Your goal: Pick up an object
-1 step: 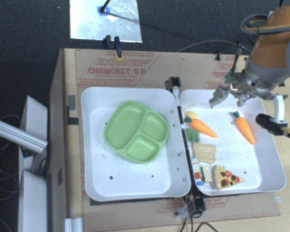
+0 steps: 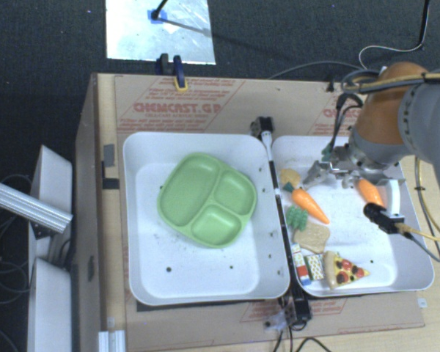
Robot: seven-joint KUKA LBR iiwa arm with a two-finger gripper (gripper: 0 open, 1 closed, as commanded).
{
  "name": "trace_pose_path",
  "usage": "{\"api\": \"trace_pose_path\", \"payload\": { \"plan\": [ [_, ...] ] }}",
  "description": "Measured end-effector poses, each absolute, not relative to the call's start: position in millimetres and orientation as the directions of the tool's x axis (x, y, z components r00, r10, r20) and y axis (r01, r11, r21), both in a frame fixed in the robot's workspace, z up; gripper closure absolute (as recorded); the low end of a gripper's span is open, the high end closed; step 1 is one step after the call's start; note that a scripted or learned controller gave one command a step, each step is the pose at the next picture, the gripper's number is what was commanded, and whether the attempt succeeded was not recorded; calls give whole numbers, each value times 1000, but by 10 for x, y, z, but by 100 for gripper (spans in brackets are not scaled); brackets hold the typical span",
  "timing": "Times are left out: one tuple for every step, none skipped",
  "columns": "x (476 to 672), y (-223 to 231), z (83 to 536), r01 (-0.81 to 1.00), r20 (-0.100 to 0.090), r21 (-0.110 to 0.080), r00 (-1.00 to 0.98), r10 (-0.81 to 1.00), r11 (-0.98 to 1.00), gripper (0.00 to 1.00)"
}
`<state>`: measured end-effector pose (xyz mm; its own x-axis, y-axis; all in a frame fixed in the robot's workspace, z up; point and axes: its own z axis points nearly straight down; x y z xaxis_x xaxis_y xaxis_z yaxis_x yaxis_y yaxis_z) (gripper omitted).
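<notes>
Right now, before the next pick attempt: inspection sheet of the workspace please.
Surface: two white bins, left bin, right bin, on a board.
Job's things: toy carrot, broccoli, cracker, pizza slice, all in right bin.
Clutter: green divided plate in left bin.
Grippers: gripper low over right bin near carrot; no object seen held.
Cables: wires at right bin's edge.
Surroundings: dark floor, shiny sheet behind.
</notes>
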<state>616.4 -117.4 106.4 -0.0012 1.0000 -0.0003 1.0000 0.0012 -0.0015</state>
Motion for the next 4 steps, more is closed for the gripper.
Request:
{"api": "trace_pose_path", "payload": {
  "plan": [
    [6437,-912,873,1000,-1,1,-4,1000,4,0],
    [6695,-855,856,1000,0,4,-5,1000,5,0],
    [6693,-828,851,1000,0,3,-5,1000,5,0],
    [6692,-848,853,1000,0,3,-3,1000,3,0]
  ]
}}
